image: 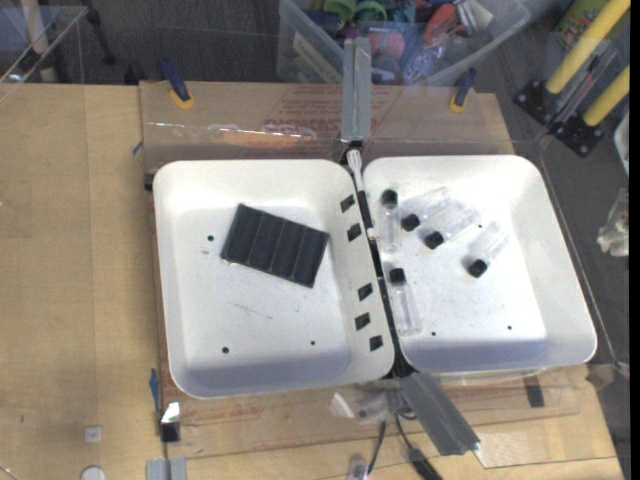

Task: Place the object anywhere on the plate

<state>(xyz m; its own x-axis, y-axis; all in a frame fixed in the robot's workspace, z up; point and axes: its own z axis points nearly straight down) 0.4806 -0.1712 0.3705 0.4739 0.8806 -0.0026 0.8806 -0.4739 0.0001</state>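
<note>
A dark ridged rectangular plate (274,245) lies flat in the left bin (190,348), slightly turned, toward the bin's upper middle. Several small clear vials with black caps lie scattered in the right bin (540,318). A pair of vials (435,213) rests near the top centre, with a black cap (388,199) just left of it. Another vial (484,251) lies to the right of the pair. A further vial (401,298) lies lengthwise close to the divider between the bins.
A metal bar (355,88) runs from the back down to the seam between the bins, which carries black clips (364,290). A clear tub of coloured toys (400,18) stands behind. The bench's wooden surface (70,268) spreads out to the left.
</note>
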